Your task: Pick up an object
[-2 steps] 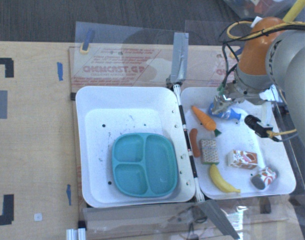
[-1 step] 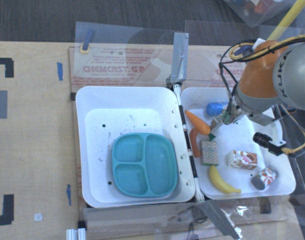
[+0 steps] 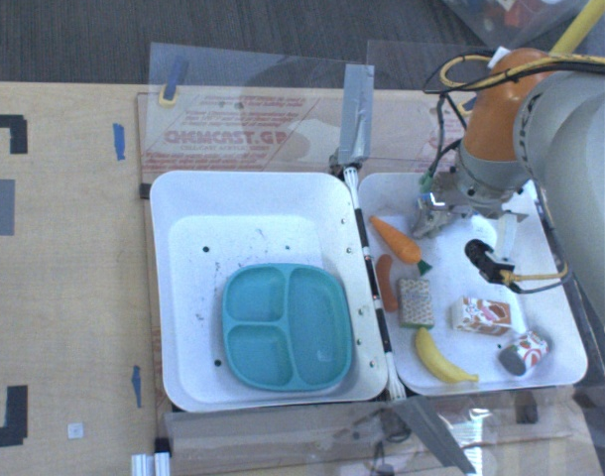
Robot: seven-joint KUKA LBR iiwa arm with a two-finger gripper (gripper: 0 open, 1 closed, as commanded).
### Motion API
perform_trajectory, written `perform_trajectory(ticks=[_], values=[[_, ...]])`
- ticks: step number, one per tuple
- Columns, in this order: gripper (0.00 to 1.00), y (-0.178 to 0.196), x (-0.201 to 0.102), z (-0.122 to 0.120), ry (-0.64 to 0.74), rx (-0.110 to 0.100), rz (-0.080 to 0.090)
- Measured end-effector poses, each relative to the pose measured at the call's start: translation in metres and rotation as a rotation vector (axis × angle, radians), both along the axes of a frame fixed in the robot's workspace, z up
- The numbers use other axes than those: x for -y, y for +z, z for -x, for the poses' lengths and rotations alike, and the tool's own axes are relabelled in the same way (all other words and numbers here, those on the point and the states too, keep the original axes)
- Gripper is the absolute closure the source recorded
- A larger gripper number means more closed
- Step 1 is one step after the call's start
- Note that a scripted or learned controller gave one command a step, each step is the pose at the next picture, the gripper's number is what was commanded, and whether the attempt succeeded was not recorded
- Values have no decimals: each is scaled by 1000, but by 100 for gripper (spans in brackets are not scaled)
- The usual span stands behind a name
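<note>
The tool [image 3: 433, 216] hangs by the carrot [image 3: 396, 239]; its grip cannot be told. It should drop straight down and pinch the carrot's middle.

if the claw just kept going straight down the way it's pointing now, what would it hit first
Probably the carrot: the claw points down into the right bin just beside the carrot's thick end. Depth is hard to judge from this slanted view, so it could land on bare bin floor right next to it instead.

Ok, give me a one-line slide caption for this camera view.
KUKA arm's gripper poised in the right bin near a carrot; a teal divided plate sits in the left bin.
</note>
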State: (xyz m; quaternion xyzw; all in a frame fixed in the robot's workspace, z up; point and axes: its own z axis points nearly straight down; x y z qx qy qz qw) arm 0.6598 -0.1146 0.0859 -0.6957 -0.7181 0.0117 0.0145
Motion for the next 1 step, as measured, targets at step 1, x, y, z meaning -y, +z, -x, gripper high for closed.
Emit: perform_trajectory(ticks=[1], values=[[0, 33, -11, 39, 169, 36, 0]])
